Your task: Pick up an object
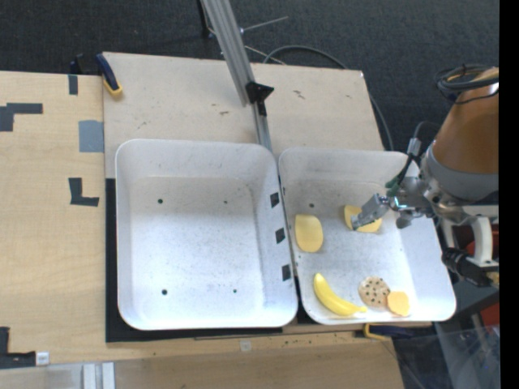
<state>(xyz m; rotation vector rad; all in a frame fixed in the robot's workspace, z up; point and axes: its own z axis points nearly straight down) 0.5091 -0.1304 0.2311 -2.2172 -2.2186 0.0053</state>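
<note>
The right bin [422,259] holds several small items: a pale yellow oval piece [308,233], a banana [334,297], a speckled cookie [374,291], an orange round piece [398,302] and a yellow chunk [362,220]. My gripper [371,213] reaches in from the right and hangs low over the yellow chunk, covering part of it. Whether the chunk sits between the fingers cannot be made out.
The left bin [130,217] lies beside the right one, their rims meeting in the middle. A metal pole [231,47] slants up from the bins' far edge. The arm's grey body with its orange band [470,136] stands over the right bin's right rim.
</note>
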